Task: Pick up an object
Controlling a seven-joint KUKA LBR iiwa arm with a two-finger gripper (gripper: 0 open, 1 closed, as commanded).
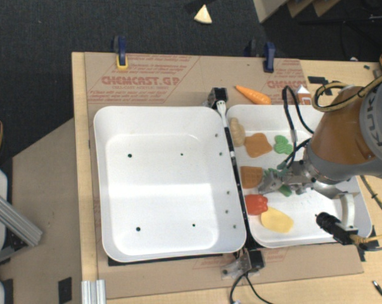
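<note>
From my seat the gripper (271, 183) sat low in the right bin (362, 217), over the brown slab (251, 175) at the bin's left side, and I could not tell from that slant whether it was released or clenched. No object showed held in it.

The likely picks lay close around it — the red piece (256, 203) just below, the yellow piece (277, 220) beside that, a second brown piece (258, 145) and a green one (282, 145) further up. All looked like small moulded toy food: light, smooth-skinned, probably a little slippery. I judged the brown slab flat and stiff, best pinched across its short edges; the red and yellow lumps were rounder and could squirt out of a shallow pinch, so a grip across their middles seemed safer.

An orange carrot-shaped thing (253, 95) lay outside on the board. The left bin (108, 170) was glossy white plastic with rounded corners.
</note>
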